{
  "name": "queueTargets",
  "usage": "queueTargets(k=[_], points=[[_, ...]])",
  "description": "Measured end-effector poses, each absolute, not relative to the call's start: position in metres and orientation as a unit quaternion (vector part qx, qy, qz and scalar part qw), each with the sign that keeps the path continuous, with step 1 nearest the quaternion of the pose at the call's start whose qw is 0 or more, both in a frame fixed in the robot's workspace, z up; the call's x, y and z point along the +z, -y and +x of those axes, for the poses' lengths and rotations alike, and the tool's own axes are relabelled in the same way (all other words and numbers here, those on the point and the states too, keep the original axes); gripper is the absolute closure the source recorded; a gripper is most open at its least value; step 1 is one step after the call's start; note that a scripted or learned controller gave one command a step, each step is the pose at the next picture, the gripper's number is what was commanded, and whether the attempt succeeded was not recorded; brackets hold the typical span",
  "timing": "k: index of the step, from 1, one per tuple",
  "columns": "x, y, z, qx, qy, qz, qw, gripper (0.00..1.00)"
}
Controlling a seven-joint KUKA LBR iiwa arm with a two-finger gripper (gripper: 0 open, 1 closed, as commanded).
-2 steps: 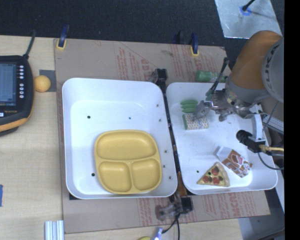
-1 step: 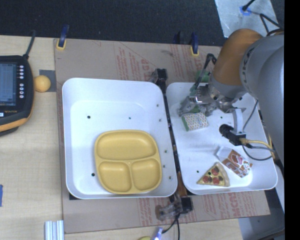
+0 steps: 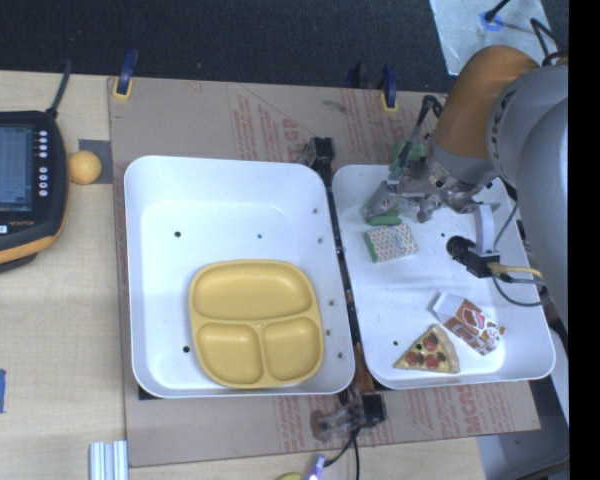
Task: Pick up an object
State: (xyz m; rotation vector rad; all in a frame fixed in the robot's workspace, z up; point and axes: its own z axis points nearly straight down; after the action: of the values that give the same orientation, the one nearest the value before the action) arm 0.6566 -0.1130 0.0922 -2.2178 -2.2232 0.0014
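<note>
Green patterned packet [image 3: 391, 241] just below end effector [image 3: 385, 206]; grip state unclear

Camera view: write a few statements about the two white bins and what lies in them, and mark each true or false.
1. The yellow divided plastic plate lies in the left white bin. True.
2. The triangular pizza-slice toy lies on the yellow plate. False: it lies in the right white bin.
3. The gripper hangs over the right bin's far end, near the small green patterned packet. True.
4. The orange ball sits inside the left bin. False: it rests on the bench outside it.
</note>
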Motion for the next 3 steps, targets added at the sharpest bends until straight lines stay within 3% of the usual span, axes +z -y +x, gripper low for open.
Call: queueTargets(k=[3], points=[[0.0918,0.0964,0.656,0.0014,0.708,-0.706,0.002,0.0]])
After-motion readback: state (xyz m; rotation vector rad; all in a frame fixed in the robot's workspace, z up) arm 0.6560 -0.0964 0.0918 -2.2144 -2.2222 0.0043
